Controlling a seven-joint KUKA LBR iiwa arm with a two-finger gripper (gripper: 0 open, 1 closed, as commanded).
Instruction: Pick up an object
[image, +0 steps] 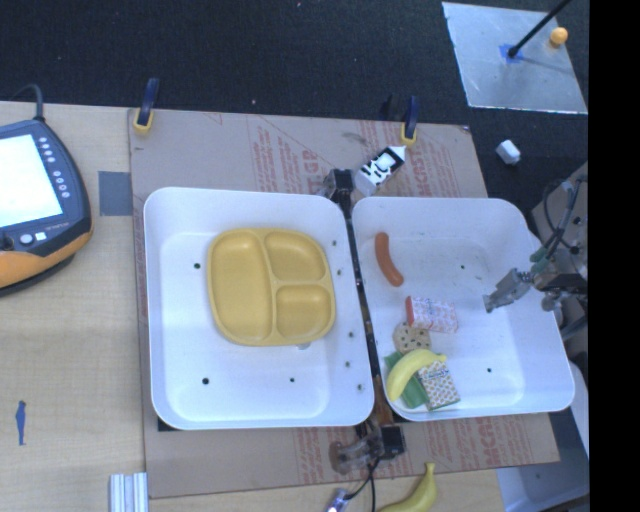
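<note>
The right bin (500, 385) holds several small items. A reddish sausage (388, 259) lies near its left wall. Below it sit a pink-patterned box (432, 314), a brown cookie (409, 337), a yellow banana (411, 367) and a small patterned packet (439, 384) in the near left corner. My gripper (503, 293) reaches in low over the bin's right side, about 70 px right of the pink box, with nothing visibly in it.
The left bin (180, 390) carries a yellow divided plate (270, 285). A teach pendant (35, 200) rests on the bench at far left. Another banana (420, 492) lies outside the bins at the front edge. A black-and-white tag (381, 166) and clamps (408, 122) sit behind the bins.
</note>
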